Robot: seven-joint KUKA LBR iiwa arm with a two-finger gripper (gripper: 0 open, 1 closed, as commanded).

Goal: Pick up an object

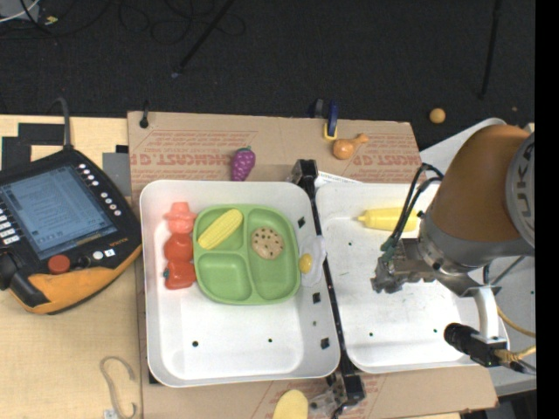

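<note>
- Looking down on the bench from the fixed camera: two white bins sit side by side, the left bin (166, 339) and the right bin (410, 339), touching along the middle.
- The gripper (390, 278) hangs low over the middle of the right bin, under the grey arm (476, 208) that comes in from the right. Its tip is dark and small against the bin floor; I cannot tell how it is set, and nothing can be made out in its hold.
- The nearest thing to pick is the yellow bottle (381, 219), lying on its side near the far wall of the right bin, beyond the gripper and apart from it.
- My judgement of how it will handle: a light, hollow plastic toy, smooth and rounded, so it may roll or slip. Taking it across the body, at right angles to its length, looks safest.
- In the left bin lies a green tray (229, 279) with three compartments: a corn cob (218, 228) in one, a cookie (267, 243) in another. A red figure (179, 247) lies just beside the tray's left edge.
- Outside the bins: a purple toy (242, 163), an orange toy (348, 146), and a control tablet (54, 212) to the left.
</note>
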